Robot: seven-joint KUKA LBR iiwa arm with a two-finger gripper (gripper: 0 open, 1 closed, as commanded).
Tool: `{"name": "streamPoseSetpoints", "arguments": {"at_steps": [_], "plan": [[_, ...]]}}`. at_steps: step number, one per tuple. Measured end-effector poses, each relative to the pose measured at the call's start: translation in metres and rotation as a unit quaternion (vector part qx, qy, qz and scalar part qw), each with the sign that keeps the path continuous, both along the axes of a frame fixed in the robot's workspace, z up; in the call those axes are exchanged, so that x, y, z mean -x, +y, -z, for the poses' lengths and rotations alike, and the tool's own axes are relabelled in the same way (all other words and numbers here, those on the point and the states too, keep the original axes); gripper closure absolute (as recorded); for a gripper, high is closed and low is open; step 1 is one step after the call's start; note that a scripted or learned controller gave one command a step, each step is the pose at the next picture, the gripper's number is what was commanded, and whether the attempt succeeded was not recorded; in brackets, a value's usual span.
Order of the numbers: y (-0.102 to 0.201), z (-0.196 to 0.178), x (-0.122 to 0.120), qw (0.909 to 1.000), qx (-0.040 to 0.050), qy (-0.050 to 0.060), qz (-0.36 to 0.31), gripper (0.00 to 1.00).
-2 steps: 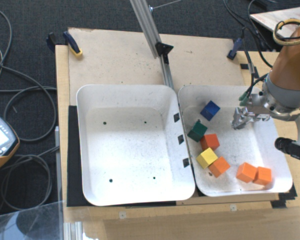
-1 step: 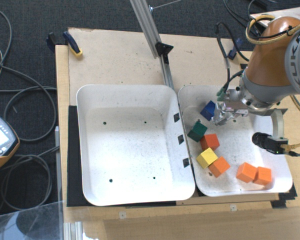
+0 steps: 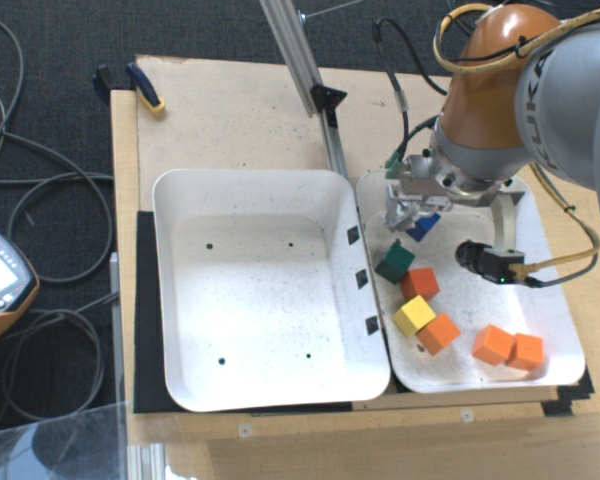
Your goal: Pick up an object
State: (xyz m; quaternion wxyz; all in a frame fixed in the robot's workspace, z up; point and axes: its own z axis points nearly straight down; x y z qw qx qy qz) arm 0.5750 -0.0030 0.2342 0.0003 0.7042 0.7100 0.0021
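Observation:
My gripper (image 3: pixel 408 215) hangs over the back left part of the right bin (image 3: pixel 545 278), below the orange wrist band. A small blue block (image 3: pixel 423 226) peeks out right at its tip, partly hidden by the gripper. Whether the block is gripped or just lies under it, I cannot tell. In front of the gripper lie a green block (image 3: pixel 394 263), a red-orange block (image 3: pixel 420 284), a yellow block (image 3: pixel 415 315) and an orange block (image 3: pixel 438 333). Two more orange blocks (image 3: pixel 510 348) sit side by side at the bin's front right.
The left bin (image 3: pixel 162 208) stands beside the right one, their rims touching. A slanted metal post (image 3: pixel 298 53) rises behind the gap between the bins. A black cable plug (image 3: pixel 480 258) hangs by the arm, over the right bin.

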Motion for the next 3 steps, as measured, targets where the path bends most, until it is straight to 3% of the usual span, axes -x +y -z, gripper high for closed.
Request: {"name": "streamPoseSetpoints", "arguments": {"at_steps": [2,3], "plan": [[0.094,-0.009,-0.041,1.0000,0.0006,0.001,0.002,1.00],[0.091,-0.010,-0.040,1.0000,0.0015,0.001,0.003,0.00]]}}
